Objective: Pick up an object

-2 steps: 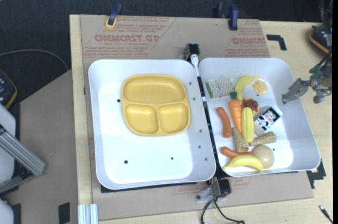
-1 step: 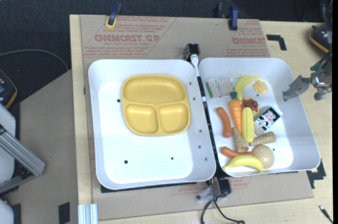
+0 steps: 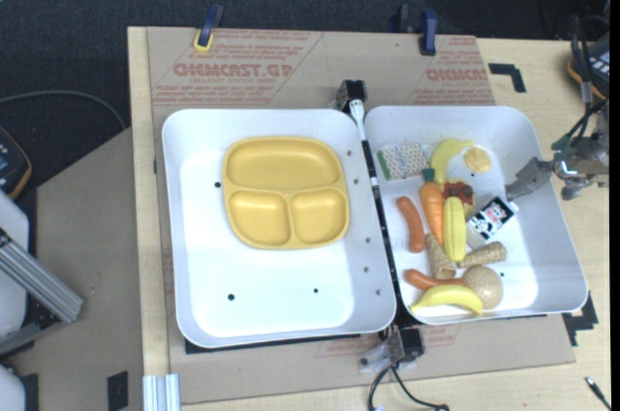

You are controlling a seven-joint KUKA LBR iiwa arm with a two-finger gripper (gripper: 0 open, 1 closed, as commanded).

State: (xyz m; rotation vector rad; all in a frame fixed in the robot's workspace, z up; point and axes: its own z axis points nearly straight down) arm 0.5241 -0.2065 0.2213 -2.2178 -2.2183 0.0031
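The right white bin [image 3: 554, 235] holds several toy foods. Among them are a banana [image 3: 448, 300], a tan potato [image 3: 482, 284], a yellow corn cob [image 3: 453, 227], an orange carrot [image 3: 431, 204] and a reddish sausage [image 3: 411, 223]. A yellow fruit [image 3: 457, 157] and a green-white packet [image 3: 402, 159] lie at the far side, and a black-and-white box [image 3: 490, 217] sits in the middle. My gripper [image 3: 557, 171] is at the bin's right rim, small and partly cut off by the view's edge, to the right of the pile. Nothing is seen held in it.
The left white bin [image 3: 194, 235] carries a yellow three-compartment plate [image 3: 286, 191]. Both bins rest on a cardboard sheet [image 3: 291, 60] held by clamps at the far edge. A black divider fitting [image 3: 353, 95] sits between the bins at the back.
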